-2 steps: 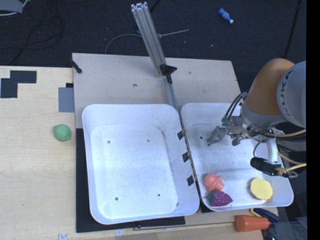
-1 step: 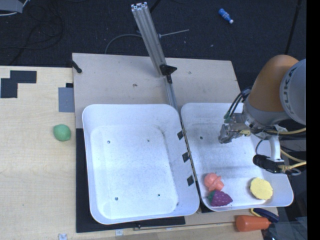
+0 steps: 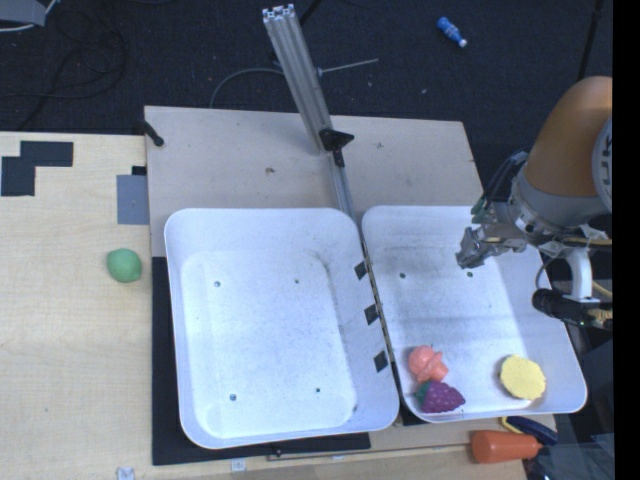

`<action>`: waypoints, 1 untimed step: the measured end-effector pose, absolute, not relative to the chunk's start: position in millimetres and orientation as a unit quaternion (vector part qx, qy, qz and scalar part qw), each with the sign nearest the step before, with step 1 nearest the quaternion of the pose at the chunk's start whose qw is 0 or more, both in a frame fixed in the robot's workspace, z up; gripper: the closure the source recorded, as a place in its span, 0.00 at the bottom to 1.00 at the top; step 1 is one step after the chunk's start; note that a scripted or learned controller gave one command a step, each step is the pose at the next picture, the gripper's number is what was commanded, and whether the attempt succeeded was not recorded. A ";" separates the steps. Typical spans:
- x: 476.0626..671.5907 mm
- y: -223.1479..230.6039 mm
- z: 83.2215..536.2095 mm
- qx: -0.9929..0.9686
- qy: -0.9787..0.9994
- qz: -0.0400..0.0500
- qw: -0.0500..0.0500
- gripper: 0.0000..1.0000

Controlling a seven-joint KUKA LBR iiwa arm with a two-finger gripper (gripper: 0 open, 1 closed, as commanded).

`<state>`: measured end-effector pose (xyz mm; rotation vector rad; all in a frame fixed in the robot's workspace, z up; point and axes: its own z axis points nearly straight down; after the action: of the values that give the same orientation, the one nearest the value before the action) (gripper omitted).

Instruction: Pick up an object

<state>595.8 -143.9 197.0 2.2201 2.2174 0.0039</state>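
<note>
Presently the step in hand appears to be the approach: the hand (image 3: pixel 478 248) hangs over the upper part of the right bin (image 3: pixel 440 268), well apart from the three objects lying along that bin's near edge. Whether the hand is spread or closed cannot be told from this slant; nothing is seen gripped in it.

Candidate objects: a pink-orange lumpy piece (image 3: pixel 428 362), touching or just beside a purple knobbly cluster (image 3: pixel 441 398), grape-like in shape; a yellow rounded disc (image 3: pixel 523 377) with a dull, slightly rough face lies apart towards the bin's right corner. All look like light moulded toy food.

In my judgement the next move calls for travel towards the near edge and a descent onto one piece. The yellow disc stands alone and offers the cleaner approach; the pink and purple pair crowd each other and may shift together.

The left bin (image 3: pixel 260 328) is shallow, white, smooth plastic with rounded corners. A green ball (image 3: pixel 124 265) rests on the pale wooden bench (image 3: pixel 60 348) outside the bins
</note>
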 end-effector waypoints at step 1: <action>596.6 -144.5 249.6 0.707 0.707 0.001 0.002 1.00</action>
<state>596.6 -144.5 249.6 2.2194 2.2180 0.0043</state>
